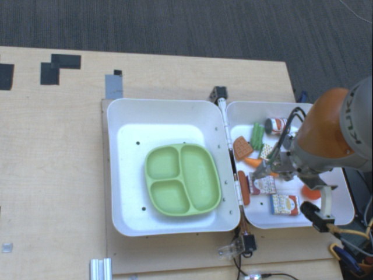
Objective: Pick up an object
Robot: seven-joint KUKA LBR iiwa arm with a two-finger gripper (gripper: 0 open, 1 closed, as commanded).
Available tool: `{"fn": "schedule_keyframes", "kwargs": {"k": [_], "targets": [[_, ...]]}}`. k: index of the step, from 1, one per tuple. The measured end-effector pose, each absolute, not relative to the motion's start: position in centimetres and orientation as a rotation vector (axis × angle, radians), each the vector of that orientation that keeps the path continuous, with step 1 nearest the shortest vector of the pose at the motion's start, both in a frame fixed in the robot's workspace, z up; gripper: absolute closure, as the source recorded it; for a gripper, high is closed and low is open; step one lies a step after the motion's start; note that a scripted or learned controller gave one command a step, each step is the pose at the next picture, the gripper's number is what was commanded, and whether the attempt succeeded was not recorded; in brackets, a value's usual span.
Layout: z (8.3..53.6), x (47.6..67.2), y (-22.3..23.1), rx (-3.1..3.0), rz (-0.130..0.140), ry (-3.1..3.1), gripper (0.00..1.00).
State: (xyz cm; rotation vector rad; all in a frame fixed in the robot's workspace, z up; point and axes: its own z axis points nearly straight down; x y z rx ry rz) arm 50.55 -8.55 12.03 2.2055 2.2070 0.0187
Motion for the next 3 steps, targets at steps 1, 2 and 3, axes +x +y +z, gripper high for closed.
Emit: {"fn": "schedule_keyframes", "kwargs": {"k": [1, 2, 3], "targets": [[13.1, 50.7, -8.5, 2.203, 0.023, 2.207, 1.0], [13.1, 50.7, -8.5, 2.202, 0.023, 2.207, 0.0], [9.3, 51.1, -8.8, 2.215, 0.018, 2.216, 0.0]]}}
